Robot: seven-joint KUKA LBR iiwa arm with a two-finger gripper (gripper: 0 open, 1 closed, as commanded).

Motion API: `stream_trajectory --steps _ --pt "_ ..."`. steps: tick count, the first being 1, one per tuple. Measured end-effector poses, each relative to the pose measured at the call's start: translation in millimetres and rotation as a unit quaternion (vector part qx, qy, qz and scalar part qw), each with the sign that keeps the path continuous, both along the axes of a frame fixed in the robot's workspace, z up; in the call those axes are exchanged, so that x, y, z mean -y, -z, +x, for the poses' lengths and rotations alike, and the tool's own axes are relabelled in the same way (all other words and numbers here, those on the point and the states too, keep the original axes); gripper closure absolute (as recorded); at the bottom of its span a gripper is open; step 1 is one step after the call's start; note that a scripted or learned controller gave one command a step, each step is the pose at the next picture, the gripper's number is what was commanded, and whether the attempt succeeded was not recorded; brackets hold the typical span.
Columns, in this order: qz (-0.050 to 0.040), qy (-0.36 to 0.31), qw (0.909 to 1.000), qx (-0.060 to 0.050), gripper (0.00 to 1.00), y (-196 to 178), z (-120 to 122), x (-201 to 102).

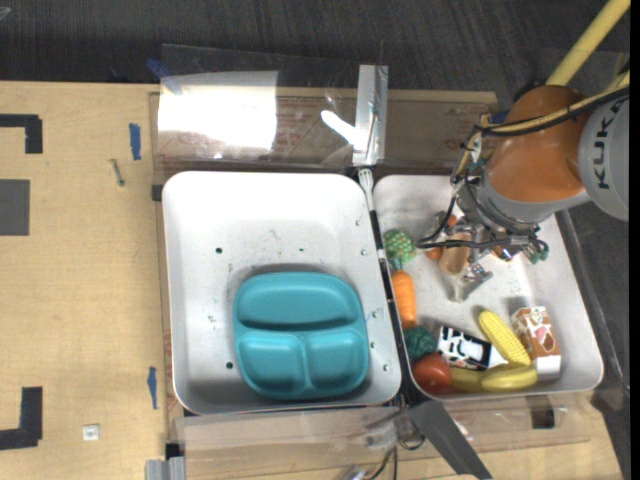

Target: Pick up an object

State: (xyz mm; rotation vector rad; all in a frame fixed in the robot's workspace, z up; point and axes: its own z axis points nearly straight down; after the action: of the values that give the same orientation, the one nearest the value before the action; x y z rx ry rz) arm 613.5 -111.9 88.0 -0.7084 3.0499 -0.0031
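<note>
- A wooden table (70, 298) carries two shallow white bins side by side, seen from above at a slant.
- The left bin (200, 218) holds a teal divided plate (300, 336), lying flat toward the bin's near side.
- The right bin (575, 328) holds a jumble of toy foods along its left wall and near edge: a green leafy piece (400, 247), an orange carrot (403, 298), a red tomato (431, 371), a black-and-white carton (464, 348), a corn cob (503, 337), a banana (495, 377) and a small printed box (534, 330).
- The grey arm with its orange band (535, 153) reaches in from the right over the far part of the right bin.
- The gripper (468, 268) points down in the middle of that bin, above the toys. Whether its fingers are apart or together cannot be told; a small tan item sits beside them, and any contact is unclear.
</note>
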Motion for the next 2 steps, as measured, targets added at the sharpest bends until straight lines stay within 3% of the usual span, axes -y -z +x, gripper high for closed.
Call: stream_trajectory --steps 1,2 --pt "-0.0045 -0.004 1.0000 0.002 0.00 -1.5 7.3 -12.2" --pt "0.0002 0.040 0.9992 -0.002 0.00 -0.2 -54.6 -10.3"
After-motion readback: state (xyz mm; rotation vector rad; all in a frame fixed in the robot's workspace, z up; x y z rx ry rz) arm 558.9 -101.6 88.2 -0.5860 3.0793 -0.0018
